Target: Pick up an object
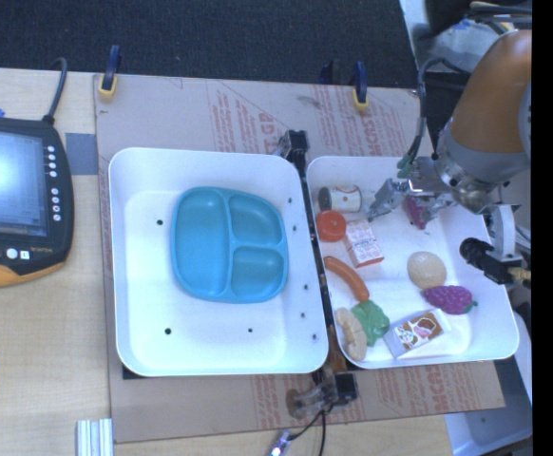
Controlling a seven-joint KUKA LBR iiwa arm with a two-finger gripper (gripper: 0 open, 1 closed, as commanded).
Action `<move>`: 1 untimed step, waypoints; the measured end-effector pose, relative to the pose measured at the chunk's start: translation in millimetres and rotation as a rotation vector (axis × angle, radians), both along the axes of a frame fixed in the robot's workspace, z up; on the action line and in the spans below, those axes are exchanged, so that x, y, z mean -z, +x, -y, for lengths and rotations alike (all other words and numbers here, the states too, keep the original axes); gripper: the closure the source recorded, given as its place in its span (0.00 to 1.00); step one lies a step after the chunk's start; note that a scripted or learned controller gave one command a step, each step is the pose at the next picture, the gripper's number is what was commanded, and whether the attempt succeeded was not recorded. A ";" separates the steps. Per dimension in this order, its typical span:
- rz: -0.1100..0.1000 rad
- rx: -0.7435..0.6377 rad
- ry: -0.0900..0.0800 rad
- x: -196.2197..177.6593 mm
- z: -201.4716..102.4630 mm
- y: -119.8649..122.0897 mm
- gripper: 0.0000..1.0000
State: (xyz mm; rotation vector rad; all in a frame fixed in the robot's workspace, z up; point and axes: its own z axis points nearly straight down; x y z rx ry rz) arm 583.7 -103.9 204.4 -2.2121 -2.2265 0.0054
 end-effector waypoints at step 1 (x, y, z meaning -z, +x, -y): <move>0.007 0.002 -0.002 105.8 0.1 -49.7 0.00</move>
